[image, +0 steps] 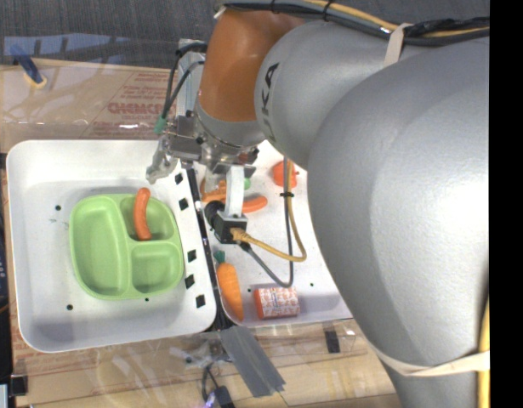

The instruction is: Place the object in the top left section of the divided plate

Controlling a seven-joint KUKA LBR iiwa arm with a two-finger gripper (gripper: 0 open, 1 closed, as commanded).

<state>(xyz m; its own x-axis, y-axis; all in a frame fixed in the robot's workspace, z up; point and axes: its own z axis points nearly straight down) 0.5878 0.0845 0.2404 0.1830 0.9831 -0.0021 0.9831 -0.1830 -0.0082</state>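
1. Claw (214,164): at the end of the grey arm (389,185), under the orange band (235,58), poised over the seam where the two bins meet. Whether it is released or clenched cannot be told; nothing can be seen in its grasp.
2. Orange carrot-like piece (248,201): just below the claw, right bin (325,291), partly hidden by the claw's hardware.
3. Orange-red rounded item (284,174): just right of the claw, half covered by the arm.
4. Long orange object (142,214): near the claw, to its lower left, apart from it. It lies lengthwise in the green divided plate (95,249), in the small upper-right compartment as viewed, the one closest to the claw. Its lower end reaches the ridge between the two small compartments.
5. Yellow cable (274,251): loops below the claw across the right bin.
6. Left bin (31,228): holds the plate, left of the claw.
7. Carrot (230,289): well below the claw, by the right bin's left wall.
8. Can with reddish label (275,302): on its side, just right of that carrot.
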